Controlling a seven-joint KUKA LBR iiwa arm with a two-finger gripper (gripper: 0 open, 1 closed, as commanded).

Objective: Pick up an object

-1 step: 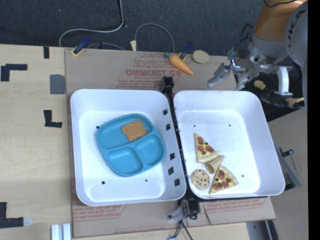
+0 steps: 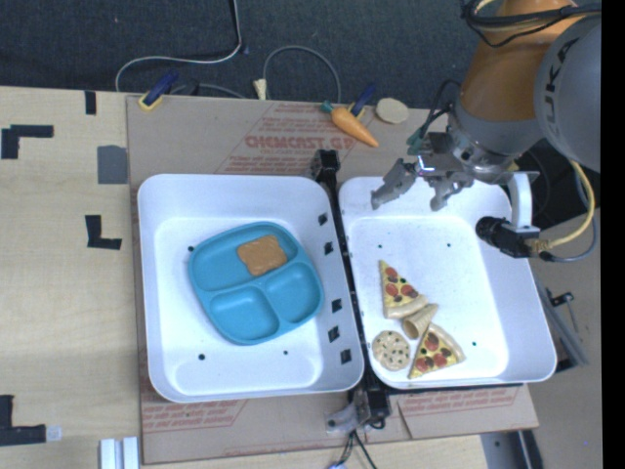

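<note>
Grey metal claw (image 2: 415, 191) spread open, clutching nothing, hung over the far edge of the right bin (image 2: 508, 272) with two fingers (image 2: 389, 191) splayed toward the near-left. Carried by a grey arm with an orange band (image 2: 508, 62), reaching in from the right.

Below the claw, toward the near end of that bin, four toy foods bunched together. Farthest up, a pizza slice (image 2: 395, 288) with long axis running far to near, tip pointing away at the far wall, crust toward the near side. Just beside its crust, a small cone (image 2: 420, 319), tilted, wide end up-right. Nearer still, a second pizza slice (image 2: 435, 352), long axis on a diagonal, tip pointing up-right. Touching or almost touching it on the left, a round cookie (image 2: 391, 350).

In the left bin (image 2: 176, 213), a blue divided plate (image 2: 256, 286) bearing a tan piece of toast (image 2: 262, 254) in its far compartment.

On the cardboard beyond the bins, a toy carrot (image 2: 352, 125) pointing right and nearer, and a pale round disc (image 2: 393, 110) just past it.
</note>
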